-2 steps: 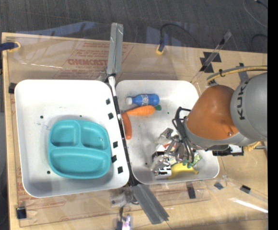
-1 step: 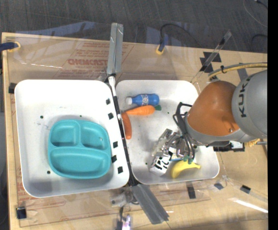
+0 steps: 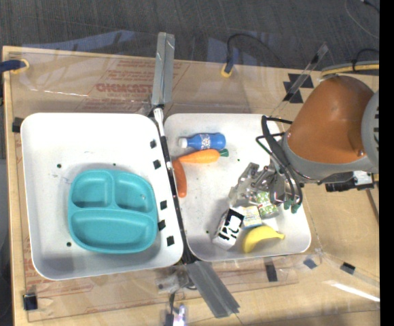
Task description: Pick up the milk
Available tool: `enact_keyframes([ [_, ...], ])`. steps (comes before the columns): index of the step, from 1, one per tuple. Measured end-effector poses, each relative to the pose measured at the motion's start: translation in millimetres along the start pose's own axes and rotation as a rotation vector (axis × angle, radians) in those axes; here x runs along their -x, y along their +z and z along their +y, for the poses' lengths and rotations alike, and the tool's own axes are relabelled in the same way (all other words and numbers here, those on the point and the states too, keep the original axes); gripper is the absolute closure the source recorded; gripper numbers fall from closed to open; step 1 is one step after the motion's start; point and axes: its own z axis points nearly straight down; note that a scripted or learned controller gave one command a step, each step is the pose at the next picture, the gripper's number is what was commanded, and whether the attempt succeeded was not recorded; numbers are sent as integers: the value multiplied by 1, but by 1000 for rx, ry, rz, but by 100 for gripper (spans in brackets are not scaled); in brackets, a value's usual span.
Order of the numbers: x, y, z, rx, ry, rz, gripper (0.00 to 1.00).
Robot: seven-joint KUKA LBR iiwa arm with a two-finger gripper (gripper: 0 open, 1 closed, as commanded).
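Milk (image 3: 230,227), a small carton with a black-and-white printed face, lies tilted near the front wall of the right bin (image 3: 204,246), touching a banana (image 3: 261,238). The gripper (image 3: 253,184) hangs just above and behind it; its grip state cannot be told. A square descent onto the carton's narrow sides, clear of the banana, would likely serve best. The carton's print cannot be read.
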Motion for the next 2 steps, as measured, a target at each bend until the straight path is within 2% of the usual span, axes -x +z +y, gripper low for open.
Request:
enact_keyframes([
  [1,-18,16,26,0,-76,3,100],
  [2,64,17,13,0,-222,2,100],
])
